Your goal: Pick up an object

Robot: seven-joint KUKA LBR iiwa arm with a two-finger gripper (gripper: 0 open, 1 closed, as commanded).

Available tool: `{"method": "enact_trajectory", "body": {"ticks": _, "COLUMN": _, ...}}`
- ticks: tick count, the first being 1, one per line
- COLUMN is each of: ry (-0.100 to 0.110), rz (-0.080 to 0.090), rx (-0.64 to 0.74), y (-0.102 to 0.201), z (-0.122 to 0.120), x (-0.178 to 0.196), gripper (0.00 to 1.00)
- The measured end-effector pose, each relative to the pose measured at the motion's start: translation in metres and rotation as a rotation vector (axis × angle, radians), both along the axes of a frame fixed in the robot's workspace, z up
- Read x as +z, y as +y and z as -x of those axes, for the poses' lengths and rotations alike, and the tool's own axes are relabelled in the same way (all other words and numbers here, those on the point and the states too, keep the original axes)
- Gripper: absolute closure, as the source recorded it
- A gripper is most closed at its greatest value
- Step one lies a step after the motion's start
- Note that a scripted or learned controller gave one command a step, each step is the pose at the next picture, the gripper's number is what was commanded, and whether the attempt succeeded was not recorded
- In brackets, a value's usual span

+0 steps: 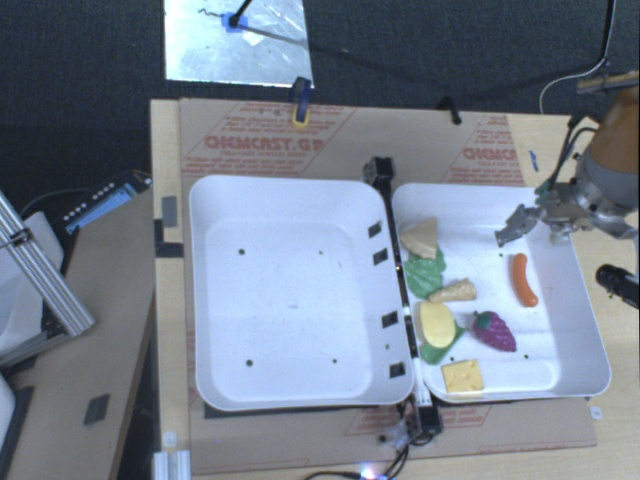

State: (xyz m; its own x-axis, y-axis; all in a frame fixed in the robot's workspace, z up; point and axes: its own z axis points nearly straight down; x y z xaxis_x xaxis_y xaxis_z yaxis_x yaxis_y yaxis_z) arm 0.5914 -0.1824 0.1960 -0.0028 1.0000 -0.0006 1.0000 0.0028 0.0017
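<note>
The arm (610,163) comes in from the right, and its end effector (512,230) hangs over the upper part of the right bin (585,338), with nothing between its fingers. Whether those fingers are spread or closed, I cannot tell from here.

All the objects lie in the right bin. A carrot (524,279) lies just below the end effector, apart from it, near the bin's right side. Along the left wall, from the top down, are a tan wedge (421,237), a green leaf (426,271), a smaller wedge (455,291), and a yellow lemon (437,323) resting on a green piece (437,349). Purple grapes (494,330) lie just right of the lemon. A yellow cheese square (463,376) lies near the bin's front edge.

The left bin (290,288) sits beside it, the two touching at the middle. Both rest on a cardboard sheet (260,133) on the bench (165,153).
</note>
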Motion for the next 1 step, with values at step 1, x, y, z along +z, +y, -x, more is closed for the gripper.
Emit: {"method": "enact_trajectory", "body": {"ticks": 1, "ry": -0.013, "rz": 0.003, "rx": 0.000, "y": 0.0155, "z": 0.0359, "x": -0.0889, "gripper": 0.00}}
